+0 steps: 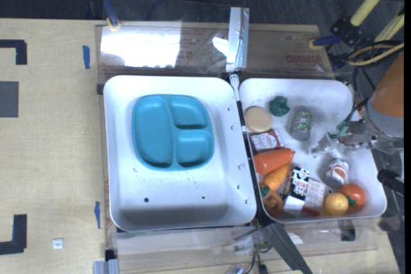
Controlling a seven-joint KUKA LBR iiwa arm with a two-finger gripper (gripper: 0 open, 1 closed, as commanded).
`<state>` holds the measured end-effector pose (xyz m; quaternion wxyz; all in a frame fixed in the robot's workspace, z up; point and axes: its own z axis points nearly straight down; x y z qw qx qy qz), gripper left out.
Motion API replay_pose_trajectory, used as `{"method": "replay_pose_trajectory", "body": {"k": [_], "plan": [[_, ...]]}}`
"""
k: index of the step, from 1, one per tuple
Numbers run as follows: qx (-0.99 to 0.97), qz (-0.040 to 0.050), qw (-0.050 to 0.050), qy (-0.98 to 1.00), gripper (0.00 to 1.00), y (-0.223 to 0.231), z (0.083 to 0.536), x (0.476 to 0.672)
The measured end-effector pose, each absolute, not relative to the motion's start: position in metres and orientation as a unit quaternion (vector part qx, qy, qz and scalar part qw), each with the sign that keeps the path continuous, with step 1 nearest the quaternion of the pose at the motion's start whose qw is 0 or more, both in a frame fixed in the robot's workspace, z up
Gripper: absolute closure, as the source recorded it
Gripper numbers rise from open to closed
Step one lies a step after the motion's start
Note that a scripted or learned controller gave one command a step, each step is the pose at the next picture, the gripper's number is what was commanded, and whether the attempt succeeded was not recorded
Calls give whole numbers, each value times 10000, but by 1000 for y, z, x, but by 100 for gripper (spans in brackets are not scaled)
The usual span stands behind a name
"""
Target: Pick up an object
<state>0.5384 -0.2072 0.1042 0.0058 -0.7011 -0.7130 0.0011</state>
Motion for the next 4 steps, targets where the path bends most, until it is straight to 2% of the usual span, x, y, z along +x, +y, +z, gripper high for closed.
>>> {"method": "replay_pose_trajectory", "body": {"k": [1, 2, 3, 4], "plan": [[-7086, -20, -12, -7056, 0, -160, 123, 591], [-7019, -14, -28, -7123, 0, -186, 87, 634], [-7007, -17, -62, -7134, 100, -186, 98, 636], [-7007, -13, -55, -7135, 0, -186, 98, 635]]}}
